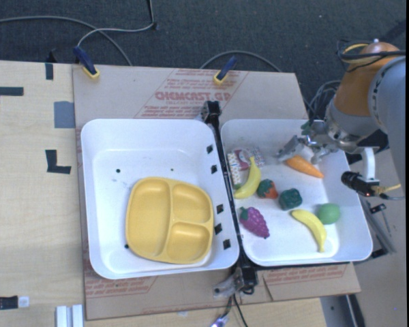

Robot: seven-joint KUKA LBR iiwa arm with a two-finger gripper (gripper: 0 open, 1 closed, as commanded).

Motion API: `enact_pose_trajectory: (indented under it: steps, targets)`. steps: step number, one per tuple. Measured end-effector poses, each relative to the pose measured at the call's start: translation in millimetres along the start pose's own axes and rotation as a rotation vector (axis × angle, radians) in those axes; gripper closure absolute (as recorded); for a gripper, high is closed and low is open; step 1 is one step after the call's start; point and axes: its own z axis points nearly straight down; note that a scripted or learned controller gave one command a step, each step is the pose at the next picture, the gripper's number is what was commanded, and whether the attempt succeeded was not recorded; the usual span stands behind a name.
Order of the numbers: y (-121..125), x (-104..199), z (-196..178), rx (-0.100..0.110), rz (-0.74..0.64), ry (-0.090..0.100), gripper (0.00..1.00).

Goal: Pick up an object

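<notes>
My gripper hangs over the far part of the right bin, and its fingers stand open. An orange carrot lies on the bin floor just below the fingertips, and nothing is held between them. Further toy food lies in the same bin: a banana beside a snack packet, a red and green piece, a dark green vegetable, purple grapes, a second banana and a green round fruit.
The left bin holds a yellow divided plate. A black divider clip line runs between the two bins. The grey arm with its orange band comes in from the right above the bin's rim.
</notes>
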Motion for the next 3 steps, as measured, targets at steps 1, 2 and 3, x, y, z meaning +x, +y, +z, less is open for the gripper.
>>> enact_pose_trajectory:
  steps: [1, 2, 3]
  targets:
    - [18, -23, 31, -0.003, -0.002, 0.0, 0.0]
    - [19, -23, 21, -0.007, -0.003, -0.004, 1.0]
    - [33, 57, -21, -0.002, -0.003, 0.003, 1.0]
